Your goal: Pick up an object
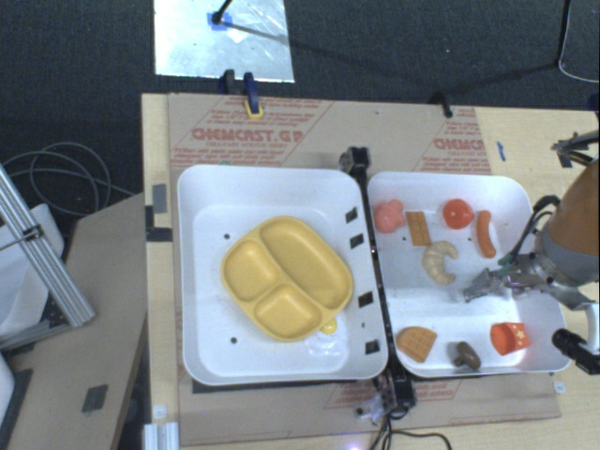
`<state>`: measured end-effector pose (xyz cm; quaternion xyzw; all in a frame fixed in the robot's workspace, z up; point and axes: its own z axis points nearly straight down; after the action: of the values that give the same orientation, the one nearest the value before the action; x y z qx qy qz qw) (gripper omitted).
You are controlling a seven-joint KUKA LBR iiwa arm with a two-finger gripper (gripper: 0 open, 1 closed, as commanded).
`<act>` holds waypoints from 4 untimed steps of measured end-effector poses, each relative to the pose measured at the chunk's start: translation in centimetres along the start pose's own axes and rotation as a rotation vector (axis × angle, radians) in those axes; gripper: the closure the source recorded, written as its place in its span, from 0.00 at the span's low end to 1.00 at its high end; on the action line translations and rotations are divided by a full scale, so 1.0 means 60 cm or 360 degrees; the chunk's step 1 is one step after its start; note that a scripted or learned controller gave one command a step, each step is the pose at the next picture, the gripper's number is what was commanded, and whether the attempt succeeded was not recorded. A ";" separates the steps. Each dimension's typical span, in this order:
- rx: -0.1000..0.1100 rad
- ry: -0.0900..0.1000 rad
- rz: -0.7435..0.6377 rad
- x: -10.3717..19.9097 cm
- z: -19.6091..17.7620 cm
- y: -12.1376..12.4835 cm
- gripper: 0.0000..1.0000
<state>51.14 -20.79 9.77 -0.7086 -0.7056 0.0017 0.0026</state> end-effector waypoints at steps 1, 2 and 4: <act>-0.0019 -0.0005 -0.0017 0.004 0.021 0.100 0.00; -0.0012 -0.0002 -0.0006 0.002 -0.056 0.011 0.00; -0.0020 -0.0006 -0.0018 0.003 0.001 0.173 1.00</act>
<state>61.52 -20.62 9.62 -0.7046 -0.7096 -0.0014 -0.0029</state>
